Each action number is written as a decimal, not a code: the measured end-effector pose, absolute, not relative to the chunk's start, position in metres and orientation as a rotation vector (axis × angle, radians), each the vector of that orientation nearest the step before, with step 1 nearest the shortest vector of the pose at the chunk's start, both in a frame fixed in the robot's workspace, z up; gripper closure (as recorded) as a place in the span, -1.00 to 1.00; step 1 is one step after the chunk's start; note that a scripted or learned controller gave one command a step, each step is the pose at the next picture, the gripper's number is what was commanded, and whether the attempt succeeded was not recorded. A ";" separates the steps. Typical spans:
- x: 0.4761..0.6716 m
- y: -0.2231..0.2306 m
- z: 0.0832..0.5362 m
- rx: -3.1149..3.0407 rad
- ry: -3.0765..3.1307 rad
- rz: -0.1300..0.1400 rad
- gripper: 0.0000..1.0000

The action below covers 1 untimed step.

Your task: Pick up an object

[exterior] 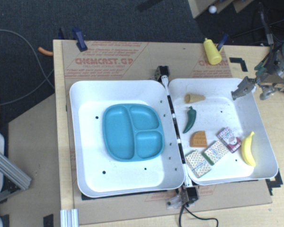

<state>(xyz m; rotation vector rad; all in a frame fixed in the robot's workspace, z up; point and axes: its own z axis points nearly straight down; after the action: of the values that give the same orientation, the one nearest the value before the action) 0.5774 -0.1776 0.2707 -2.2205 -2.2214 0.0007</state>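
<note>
1. Nearest the lens, at the front of the right bin (255, 109), lie the flat packets: a checkered packet (198, 162) beside a greenish packet (215, 151), the two touching or nearly so, with a purple packet (228, 139) just behind them. They lie flat on the floor, so fingers would have little edge to catch.
2. A banana (248, 148) rests along the right wall of that bin, curved and close to the purple packet; the wall beside it leaves little room for a finger on that side.
3. An orange cracker-like piece (198, 138) sits near the bin's middle, a green chili pepper (190, 119) lies just behind it, and a small cone (194, 98) lies near the back wall. These three stand apart from their neighbours, which I judge makes them the easier targets.
4. In the left bin (80, 126), a blue divided plate (132, 131) lies near the centre with its compartments bare.
5. At the right bin's far right corner, the gripper (255, 86) hangs above the rim, holding nothing that I can see; whether its jaws are spread or closed I cannot tell.
6. No object is lifted yet; the pick is not begun, and the arm must first travel inward and down.
7. A yellow bottle (211, 51) lies on the board behind the bins.
</note>
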 end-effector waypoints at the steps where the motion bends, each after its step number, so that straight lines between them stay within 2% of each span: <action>1: 0.581 -0.150 0.090 -2.218 -2.220 0.003 -1.00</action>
<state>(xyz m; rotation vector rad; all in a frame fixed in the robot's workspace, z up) 0.5814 -0.1503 0.0896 -2.2181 -2.2198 0.0030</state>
